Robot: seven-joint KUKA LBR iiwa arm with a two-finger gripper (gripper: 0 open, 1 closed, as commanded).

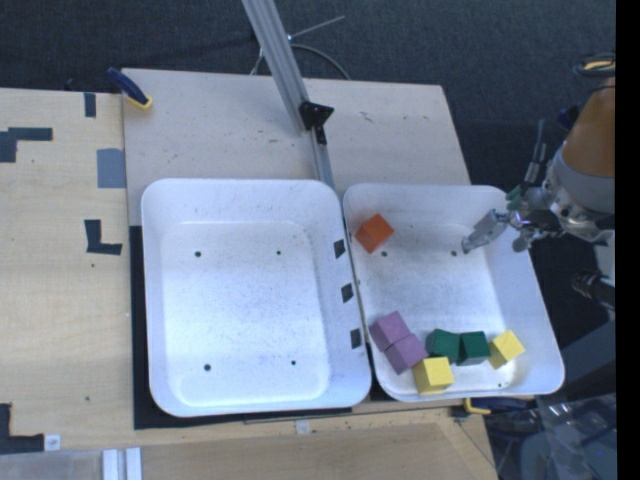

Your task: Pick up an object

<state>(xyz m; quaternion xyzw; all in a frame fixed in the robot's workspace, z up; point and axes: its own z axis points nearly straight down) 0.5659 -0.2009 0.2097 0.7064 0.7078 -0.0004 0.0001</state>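
Camera view, right bin (pixel 520 298): gripper (pixel 487 231) at upper right inside the rim, tilted, nothing between the fingers. Can't tell whether spread or closed from this angle.

Candidates, all in the right bin:
- orange block (pixel 375 232), alone near upper left corner, well apart from everything else. Best target.
- two purple blocks (pixel 398 340), touching each other, against the left wall.
- green blocks (pixel 457 346), touching, just beside the purple pair.
- yellow block (pixel 433 373) at the near wall, touching green and purple.
- second yellow block (pixel 506 348) just beside the green, close to the lower right corner.

Left bin (pixel 165 268) not relevant to the pick.

Handling, judged from looks: small cubes, likely light and rigid, foam or painted wood, not fragile. Flat parallel faces, so pinch across two opposite sides, centred, from above. Surfaces look matte, slip risk probably low. Orange block sits rotated relative to the bin walls, so likely needs wrist yaw to match faces. Clustered blocks: little finger clearance, risk of nudging neighbours or a double grab.

Writing or brands: none legible on blocks, bins or arm. Dark tape marks on bench (pixel 60 268), no text.
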